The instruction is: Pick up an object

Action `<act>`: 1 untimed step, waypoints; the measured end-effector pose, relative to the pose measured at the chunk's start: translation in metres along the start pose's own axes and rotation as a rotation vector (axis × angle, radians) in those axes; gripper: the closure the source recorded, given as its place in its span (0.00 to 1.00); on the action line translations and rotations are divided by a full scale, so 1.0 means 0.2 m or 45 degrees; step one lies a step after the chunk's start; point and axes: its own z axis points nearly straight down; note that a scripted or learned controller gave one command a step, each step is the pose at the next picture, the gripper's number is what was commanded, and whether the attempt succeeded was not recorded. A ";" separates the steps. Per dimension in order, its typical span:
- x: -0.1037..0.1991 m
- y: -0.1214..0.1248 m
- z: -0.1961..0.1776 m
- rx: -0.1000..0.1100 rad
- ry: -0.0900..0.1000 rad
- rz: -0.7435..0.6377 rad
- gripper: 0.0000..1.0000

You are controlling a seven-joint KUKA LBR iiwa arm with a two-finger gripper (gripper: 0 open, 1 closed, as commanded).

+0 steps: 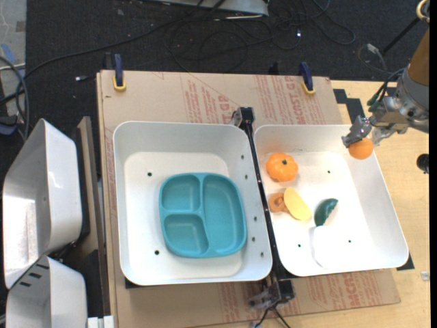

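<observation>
My gripper [363, 137] hangs over the far right rim of the right bin [382, 203], shut on a small orange ball [360, 149] that sits between its fingers, lifted above the bin. In the right bin lie an orange pumpkin-like fruit [281, 167], a small orange-brown ring [276, 202], a yellow slice [298, 204] and a dark green piece [326, 210]. A white flat item [328, 246] rests near the bin's front.
The left bin [136, 149] holds a teal divided plate [203, 214]. A black clamp [244, 117] joins the two bins at the back. Blue-and-yellow clamps [119, 74] hold the cardboard base. White containers [37, 190] stand at the far left.
</observation>
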 end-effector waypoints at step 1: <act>0.00 0.01 -0.20 0.003 0.001 0.001 1.00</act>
